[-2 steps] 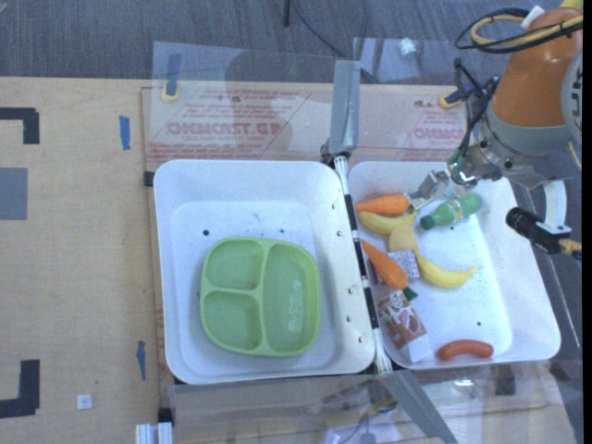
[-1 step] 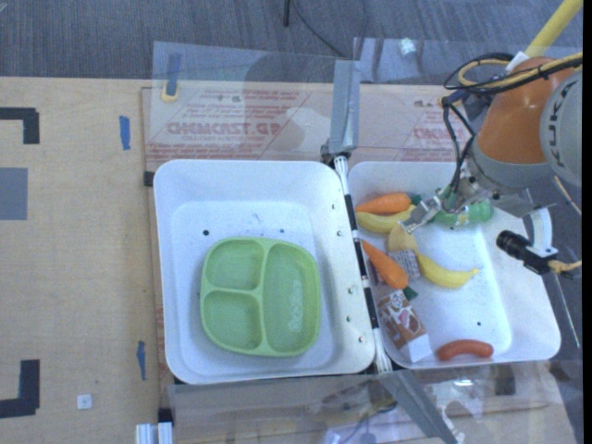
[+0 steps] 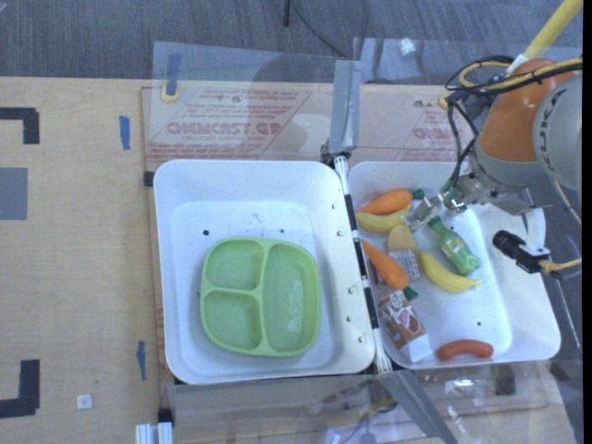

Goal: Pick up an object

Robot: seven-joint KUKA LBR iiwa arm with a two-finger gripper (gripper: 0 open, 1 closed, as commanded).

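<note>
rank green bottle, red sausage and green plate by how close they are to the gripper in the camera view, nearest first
1. green bottle: right bin, just below the gripper.
2. red sausage: same bin, near its front edge.
3. green plate: left bin, farthest.

This is a robotics lab or test cell, not a home. A plywood counter (image 3: 74, 276) carries black tape markers (image 3: 22, 126) and blue tape strips (image 3: 124, 132) near its left edge, like calibration marks. Two shallow white bins (image 3: 176, 211) sit side by side, backed by taped-down cardboard (image 3: 227, 123) under clear plastic sheeting. Grey carpet (image 3: 139, 7) lies beyond the far edge, with a loose black cable (image 3: 324, 7) trailing across it. The industrial arm (image 3: 541, 128), wrapped in wiring, reaches over the right bin of toy food (image 3: 449, 276).
</note>
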